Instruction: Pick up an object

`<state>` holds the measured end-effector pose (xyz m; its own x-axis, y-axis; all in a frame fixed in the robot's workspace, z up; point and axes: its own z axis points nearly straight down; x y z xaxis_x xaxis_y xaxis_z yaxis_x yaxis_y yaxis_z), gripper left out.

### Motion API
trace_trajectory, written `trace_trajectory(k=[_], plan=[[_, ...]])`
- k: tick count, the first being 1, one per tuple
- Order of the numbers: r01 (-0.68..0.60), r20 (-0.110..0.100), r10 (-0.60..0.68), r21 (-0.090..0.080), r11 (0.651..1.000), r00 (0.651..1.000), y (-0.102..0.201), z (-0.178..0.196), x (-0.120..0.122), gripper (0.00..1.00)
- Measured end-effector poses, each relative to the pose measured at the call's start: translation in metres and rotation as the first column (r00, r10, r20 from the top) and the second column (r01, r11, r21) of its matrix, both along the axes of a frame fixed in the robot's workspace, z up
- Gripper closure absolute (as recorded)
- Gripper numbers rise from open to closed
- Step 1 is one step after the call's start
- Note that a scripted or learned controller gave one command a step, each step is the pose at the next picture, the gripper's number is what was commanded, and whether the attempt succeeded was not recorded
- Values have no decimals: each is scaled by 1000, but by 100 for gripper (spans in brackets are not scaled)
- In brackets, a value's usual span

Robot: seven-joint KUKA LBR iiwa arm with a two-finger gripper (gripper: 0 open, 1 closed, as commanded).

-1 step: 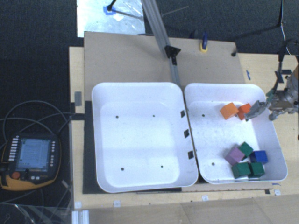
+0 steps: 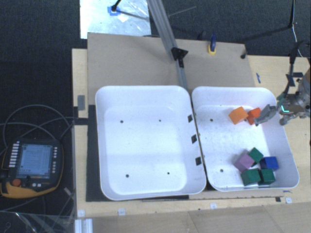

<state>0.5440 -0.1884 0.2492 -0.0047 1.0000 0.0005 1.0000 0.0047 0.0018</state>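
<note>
The gripper [image 2: 265, 114] is reaching into the right bin [image 2: 284, 144] from its right rim, closing in on the red block [image 2: 254, 115] just beside the orange block [image 2: 237, 114]. Whether it is holding anything cannot be told. Next, it needs a firm closure around the red block, then a lift.

One fixed camera, mounted high above the bench [image 2: 146, 57], looking down at a slant — far enough back to take in both white bins: left bin [image 2: 104, 130] and right bin [image 2: 282, 144]. Dark floor [image 2: 39, 33] shows at top and left — arm [image 2: 296, 103] enters from the right edge.
</note>
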Motion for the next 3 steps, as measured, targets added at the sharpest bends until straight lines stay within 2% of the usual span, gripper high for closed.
trace_trajectory(k=[3], plan=[[2, -5, -2, 0, 1000, 1000, 0, -127, -3, 0]])
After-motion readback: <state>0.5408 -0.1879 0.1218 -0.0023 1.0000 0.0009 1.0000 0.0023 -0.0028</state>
